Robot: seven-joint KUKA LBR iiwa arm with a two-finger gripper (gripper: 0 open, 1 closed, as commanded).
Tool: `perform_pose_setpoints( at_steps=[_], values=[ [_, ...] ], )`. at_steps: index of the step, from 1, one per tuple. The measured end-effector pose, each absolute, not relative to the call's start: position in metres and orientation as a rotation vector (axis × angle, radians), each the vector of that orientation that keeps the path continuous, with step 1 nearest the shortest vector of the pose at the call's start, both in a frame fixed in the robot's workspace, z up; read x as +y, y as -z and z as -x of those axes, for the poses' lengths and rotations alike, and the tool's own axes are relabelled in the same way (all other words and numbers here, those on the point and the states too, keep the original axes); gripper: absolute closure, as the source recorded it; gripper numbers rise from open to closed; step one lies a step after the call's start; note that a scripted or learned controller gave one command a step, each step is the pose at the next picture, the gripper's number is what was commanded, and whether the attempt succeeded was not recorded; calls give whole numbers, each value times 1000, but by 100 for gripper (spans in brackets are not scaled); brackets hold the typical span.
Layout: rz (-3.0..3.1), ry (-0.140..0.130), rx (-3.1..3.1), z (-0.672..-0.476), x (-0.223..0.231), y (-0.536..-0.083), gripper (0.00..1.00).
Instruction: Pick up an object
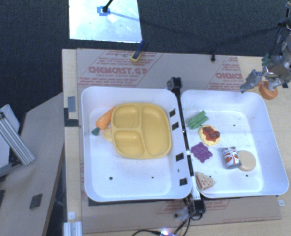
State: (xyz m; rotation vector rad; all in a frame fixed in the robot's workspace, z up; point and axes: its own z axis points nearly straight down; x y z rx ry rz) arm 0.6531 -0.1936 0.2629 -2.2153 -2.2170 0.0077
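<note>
The claw (pixel 268 82) hangs above the right bin's (pixel 271 127) far corner, clenched on an orange ball (pixel 269 90); toy food lies below-left.

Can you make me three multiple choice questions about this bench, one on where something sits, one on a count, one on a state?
1. Where is the yellow tray?
A. left bin
B. right bin
C. on the bench outside the bins

2. How many compartments does that tray have?
A. two
B. three
C. five

3. How does the carrot lie?
A. inside a tray compartment
B. partly under the tray's left edge
C. in the right bin

Answers: 1 A, it sits inside the left bin. 2 B, ridges split it into three. 3 B, its end disappears at the tray's rim.
</note>
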Motion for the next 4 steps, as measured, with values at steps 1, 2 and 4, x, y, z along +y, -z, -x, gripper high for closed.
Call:
perform_pose_setpoints(
  at_steps=[1, 2, 4],
  values=[
    [2220, 2, -2226, -655, -193, -270, 0],
    [2218, -1, -2225, -652, -189, -228, 0],
    [2219, -1, -2223, -646, -195, -125, 0]
  ],
)
